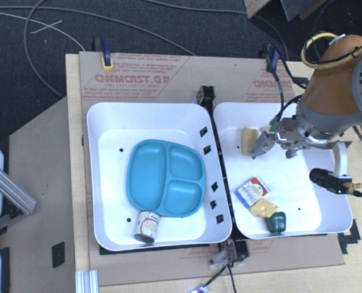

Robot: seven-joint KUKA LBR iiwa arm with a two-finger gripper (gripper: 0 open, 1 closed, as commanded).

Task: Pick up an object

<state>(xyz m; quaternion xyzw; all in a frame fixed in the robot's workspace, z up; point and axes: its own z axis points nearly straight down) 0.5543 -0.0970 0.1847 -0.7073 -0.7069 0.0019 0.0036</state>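
Claw point(261, 146), grip state unclear, hangs beside a tan, rounded block point(249, 141) in the right bin point(327, 224).

plate point(165, 177) blue | bins point(101, 163) white | packet point(251, 192) blue-white (perhaps red-edged)

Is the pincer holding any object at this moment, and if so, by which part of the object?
It cannot be told. The pincer sits right beside the tan object in the right bin, but no grasp on it is visible.
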